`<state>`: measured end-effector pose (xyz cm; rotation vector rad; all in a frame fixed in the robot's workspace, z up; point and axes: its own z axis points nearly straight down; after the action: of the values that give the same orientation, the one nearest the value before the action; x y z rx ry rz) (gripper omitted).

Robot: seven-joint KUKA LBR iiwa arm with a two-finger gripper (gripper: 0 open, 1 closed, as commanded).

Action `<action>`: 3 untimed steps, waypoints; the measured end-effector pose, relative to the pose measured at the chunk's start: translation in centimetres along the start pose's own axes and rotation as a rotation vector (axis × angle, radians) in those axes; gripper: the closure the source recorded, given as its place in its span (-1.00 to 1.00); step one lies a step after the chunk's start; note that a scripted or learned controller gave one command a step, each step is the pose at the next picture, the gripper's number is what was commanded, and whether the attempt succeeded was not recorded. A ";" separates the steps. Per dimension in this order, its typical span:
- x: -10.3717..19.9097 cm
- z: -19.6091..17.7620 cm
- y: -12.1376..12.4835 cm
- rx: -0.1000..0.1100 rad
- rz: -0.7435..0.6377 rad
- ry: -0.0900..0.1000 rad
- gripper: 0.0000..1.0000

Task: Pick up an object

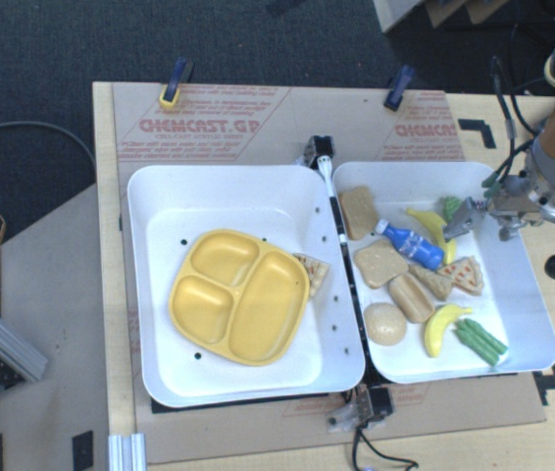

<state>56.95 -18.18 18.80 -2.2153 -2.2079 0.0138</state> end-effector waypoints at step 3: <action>-0.3 8.3 1.3 -0.037 -0.003 -0.009 -1.00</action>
<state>58.07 -18.47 10.51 -2.2349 -2.2349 -0.0171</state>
